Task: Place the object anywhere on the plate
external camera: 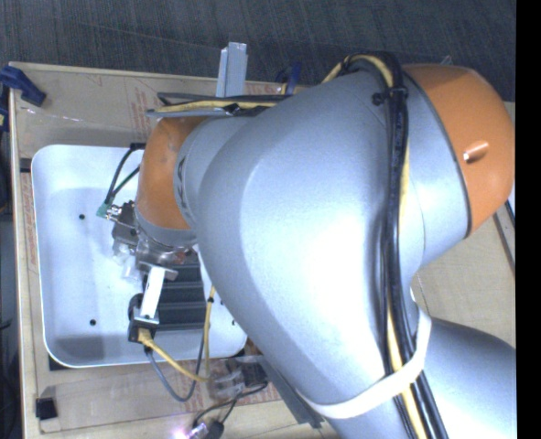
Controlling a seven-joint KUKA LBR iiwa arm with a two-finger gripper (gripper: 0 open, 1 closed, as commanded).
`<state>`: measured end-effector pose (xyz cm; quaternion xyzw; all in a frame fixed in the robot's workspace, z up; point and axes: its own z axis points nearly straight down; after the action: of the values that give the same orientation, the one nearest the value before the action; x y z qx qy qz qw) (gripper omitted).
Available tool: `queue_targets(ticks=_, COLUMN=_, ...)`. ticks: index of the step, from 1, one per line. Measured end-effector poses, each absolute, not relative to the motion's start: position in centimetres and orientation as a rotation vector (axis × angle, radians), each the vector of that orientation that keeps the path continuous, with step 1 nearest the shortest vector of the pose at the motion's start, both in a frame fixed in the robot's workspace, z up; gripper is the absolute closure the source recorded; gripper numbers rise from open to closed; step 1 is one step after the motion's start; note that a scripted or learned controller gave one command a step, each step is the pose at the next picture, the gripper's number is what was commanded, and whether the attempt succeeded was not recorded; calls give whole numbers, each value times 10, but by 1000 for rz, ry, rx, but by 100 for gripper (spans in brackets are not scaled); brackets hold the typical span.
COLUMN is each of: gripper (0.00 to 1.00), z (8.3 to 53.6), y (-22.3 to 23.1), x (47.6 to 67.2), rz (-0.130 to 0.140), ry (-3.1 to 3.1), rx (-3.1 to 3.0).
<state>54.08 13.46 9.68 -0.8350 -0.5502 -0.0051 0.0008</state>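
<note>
The white bin [55, 273] lies near the tabletop [78, 108] left edge. Open floor runs along the bin's left wall and into both left corners. The gripper [126, 243] hangs over the bin's middle; whether it is open or closed cannot be told. The arm [325, 245] covers the bin's right side, so the object's position cannot be told.

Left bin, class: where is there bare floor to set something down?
Bare floor runs down the left bin beside its left wall, corner to corner, bordered by the wrist. Right of that it is crowded: the arm covers the rest.
</note>
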Motion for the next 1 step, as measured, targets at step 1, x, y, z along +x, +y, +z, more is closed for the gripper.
queue_targets(ticks=1, gripper=100, z=100, y=122, x=556, rz=-30, ry=-1307, rx=-2848)
